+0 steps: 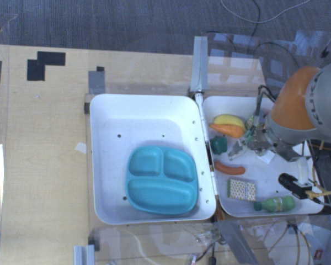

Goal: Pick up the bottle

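Bottle (pixel 275 204), green, lies on its side near the front edge of the right bin (pixel 265 187), untouched. Hand (pixel 244 147) sits over the bin's middle, near the orange sausage (pixel 229 169) and well apart from the bottle. Whether it is open or closed: cannot tell; nothing visibly held. Pick not yet begun. Left to do: reach, grasp, lift.

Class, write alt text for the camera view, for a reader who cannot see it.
A grey and orange robot arm's gripper hovers over the right bin, far from the green bottle lying near its front edge. The bin also holds a banana, carrot and sausage; the left bin holds a blue tray.
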You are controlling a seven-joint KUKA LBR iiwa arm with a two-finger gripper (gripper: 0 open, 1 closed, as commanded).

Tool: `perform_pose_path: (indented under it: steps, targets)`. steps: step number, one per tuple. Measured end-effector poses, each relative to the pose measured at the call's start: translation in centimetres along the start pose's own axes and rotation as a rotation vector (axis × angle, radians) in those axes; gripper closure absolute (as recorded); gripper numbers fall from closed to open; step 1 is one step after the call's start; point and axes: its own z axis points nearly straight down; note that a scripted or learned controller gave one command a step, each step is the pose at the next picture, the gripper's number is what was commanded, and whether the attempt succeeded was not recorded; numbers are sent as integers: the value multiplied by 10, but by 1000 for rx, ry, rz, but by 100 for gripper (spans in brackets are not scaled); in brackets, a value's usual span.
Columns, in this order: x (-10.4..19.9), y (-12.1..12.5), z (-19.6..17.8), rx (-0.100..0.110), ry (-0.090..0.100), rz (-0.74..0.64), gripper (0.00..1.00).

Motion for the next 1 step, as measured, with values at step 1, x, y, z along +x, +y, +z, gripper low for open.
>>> perform_pose_path:
  steps: [1]
  targets:
    - [52, -40, -77, 5, 1, 480, 0]
